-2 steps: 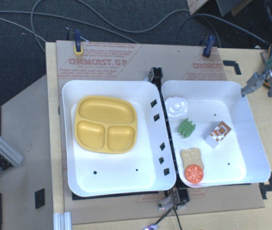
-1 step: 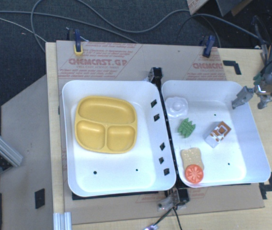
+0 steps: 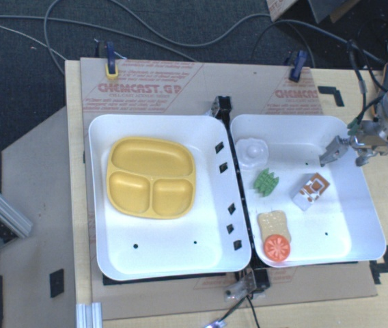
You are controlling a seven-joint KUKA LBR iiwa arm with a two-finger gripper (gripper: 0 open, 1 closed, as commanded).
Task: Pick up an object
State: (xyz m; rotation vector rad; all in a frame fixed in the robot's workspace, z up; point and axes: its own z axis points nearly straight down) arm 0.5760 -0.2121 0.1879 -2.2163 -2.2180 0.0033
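Writing: "CHEMCAST GP" in red on board (image 3: 139,87), twice.
Gripper (image 3: 348,149): over right bin's (image 3: 365,248) far right rim, fingers spread, grasping nothing.
Objects: tomato (image 3: 276,248), bread (image 3: 273,222), green piece (image 3: 267,182), box (image 3: 311,190), clear cup (image 3: 251,151).
Room: bare floor around box.
Left bin (image 3: 105,251): yellow tray (image 3: 151,177).

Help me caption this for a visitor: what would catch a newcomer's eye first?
The yellow divided plate in the left bin stands out most. In the right bin lie small things: a tomato slice at the near edge, a green toy and a small box. The gripper hangs over that bin's far right corner.
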